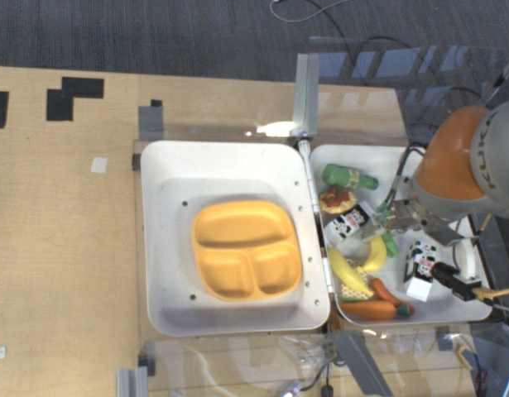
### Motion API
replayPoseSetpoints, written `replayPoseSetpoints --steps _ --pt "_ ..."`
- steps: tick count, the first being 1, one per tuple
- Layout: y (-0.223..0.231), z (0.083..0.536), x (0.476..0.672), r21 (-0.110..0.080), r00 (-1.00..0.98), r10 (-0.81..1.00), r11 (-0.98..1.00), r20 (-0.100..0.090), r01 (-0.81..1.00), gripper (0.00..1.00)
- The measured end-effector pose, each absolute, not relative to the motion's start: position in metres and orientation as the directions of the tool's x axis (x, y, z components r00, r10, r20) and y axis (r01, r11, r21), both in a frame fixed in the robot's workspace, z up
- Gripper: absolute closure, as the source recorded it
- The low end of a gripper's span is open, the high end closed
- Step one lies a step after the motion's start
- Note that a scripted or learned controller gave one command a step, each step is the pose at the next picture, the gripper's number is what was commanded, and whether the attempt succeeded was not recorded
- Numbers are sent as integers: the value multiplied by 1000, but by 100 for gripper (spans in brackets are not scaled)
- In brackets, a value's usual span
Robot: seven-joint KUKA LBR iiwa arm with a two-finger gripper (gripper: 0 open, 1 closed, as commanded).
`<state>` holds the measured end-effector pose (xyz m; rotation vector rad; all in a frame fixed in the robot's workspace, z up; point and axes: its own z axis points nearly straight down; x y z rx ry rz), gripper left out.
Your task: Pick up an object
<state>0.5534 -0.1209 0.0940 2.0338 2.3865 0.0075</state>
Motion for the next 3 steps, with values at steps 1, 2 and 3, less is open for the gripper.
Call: replayPoseSetpoints --steps 1,2,3 --pt "-130 91 526 20 -249 968 249 -8 968 100" --pt "-123 144 507 4 -513 858 513 -3 858 100" --pt "-84 219 591 5 -422 907 422 -2 907 100"
